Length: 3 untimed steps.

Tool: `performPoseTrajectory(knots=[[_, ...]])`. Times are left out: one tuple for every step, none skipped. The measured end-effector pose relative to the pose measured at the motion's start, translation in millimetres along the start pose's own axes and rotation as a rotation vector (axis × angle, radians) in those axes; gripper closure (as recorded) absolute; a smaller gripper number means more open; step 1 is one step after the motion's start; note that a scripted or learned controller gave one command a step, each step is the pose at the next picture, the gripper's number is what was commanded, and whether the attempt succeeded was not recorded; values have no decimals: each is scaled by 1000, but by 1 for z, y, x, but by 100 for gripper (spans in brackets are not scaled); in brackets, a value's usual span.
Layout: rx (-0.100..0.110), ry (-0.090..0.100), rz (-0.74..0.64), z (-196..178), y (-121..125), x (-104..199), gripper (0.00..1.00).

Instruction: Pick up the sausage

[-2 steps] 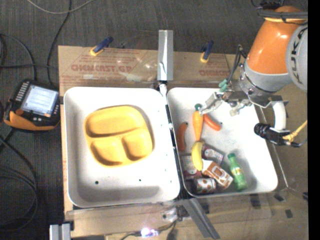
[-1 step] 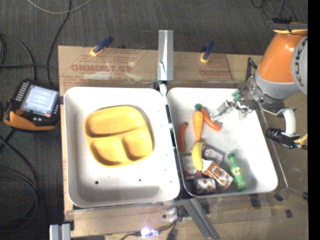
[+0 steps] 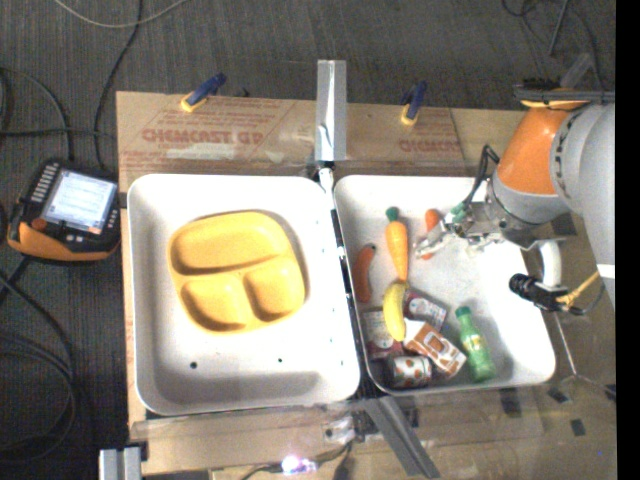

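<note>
The sausage [image 3: 363, 268] is a short reddish-brown piece lying against the left wall of the right bin [image 3: 520, 313]. My gripper [image 3: 436, 236] hangs over the upper middle of that bin, well to the right of the sausage and apart from it. A small orange-red piece [image 3: 432, 218] lies right at the gripper's tip. I cannot tell whether the two touch. An orange carrot [image 3: 397, 246] with a green top lies between the sausage and the gripper.
Below the carrot in the right bin lie a yellow banana [image 3: 393, 310], several packets [image 3: 437, 351], a can [image 3: 410, 371] and a green bottle [image 3: 475, 343]. The left bin [image 3: 150, 368] holds a yellow compartment tray [image 3: 238, 268]. A teach pendant [image 3: 68, 211] lies off the bench at left.
</note>
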State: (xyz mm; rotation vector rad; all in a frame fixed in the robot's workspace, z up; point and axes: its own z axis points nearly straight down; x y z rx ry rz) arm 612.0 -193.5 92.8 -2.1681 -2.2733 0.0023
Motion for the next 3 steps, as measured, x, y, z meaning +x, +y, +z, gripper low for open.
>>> performPoseTrajectory(knots=[[2, -1, -1, -9, 0, 0, 100], [-2, 0, -161, -141, 9, 27, 100], [2, -1, -208, -93, 30, 37, 100]])
